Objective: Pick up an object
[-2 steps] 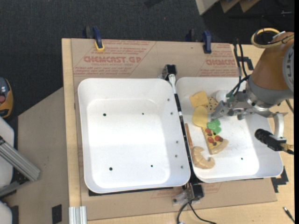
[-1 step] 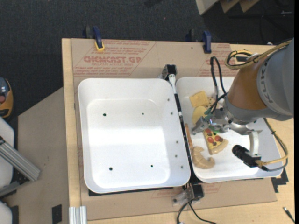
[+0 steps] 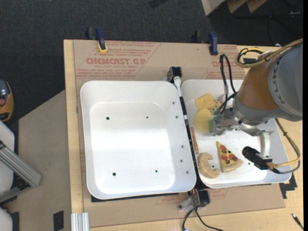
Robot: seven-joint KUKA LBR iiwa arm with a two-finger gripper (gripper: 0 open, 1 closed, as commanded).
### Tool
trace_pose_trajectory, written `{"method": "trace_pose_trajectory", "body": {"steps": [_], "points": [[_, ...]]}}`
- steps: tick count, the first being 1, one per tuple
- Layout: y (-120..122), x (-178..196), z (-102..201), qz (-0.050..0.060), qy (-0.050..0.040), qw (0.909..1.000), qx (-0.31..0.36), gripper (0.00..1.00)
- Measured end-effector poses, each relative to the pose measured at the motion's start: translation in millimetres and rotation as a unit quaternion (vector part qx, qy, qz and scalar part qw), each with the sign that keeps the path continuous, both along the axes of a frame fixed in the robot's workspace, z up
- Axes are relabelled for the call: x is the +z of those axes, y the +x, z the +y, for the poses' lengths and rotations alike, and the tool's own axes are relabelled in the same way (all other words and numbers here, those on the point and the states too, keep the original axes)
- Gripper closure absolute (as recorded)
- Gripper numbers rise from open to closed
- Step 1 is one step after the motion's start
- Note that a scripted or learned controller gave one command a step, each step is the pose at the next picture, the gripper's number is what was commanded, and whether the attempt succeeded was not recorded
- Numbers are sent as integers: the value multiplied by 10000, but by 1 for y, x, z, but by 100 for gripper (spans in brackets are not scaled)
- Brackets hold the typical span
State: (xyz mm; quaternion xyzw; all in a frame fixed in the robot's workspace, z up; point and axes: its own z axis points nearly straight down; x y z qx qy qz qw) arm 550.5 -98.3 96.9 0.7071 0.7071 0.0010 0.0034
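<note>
Camera view: we see the gripper [image 3: 215, 124] low in the right bin [image 3: 269, 177], touching the yellow round piece's [image 3: 202, 120] right edge, pizza slice [image 3: 227, 157] nearer us; can't tell its state.

Two white bins [image 3: 96, 129], two yellow cheese pieces [image 3: 204, 101], one pizza slice [image 3: 227, 157], one croissant [image 3: 207, 165]

Grey arm [image 3: 288, 81] w/ orange band [image 3: 255, 88], black cables, metal gripper [image 3: 219, 121]
</note>
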Motion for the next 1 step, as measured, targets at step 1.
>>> {"method": "trace_pose_trajectory", "body": {"steps": [1], "points": [[0,-1,0,5,1,10000,-2,0]]}}
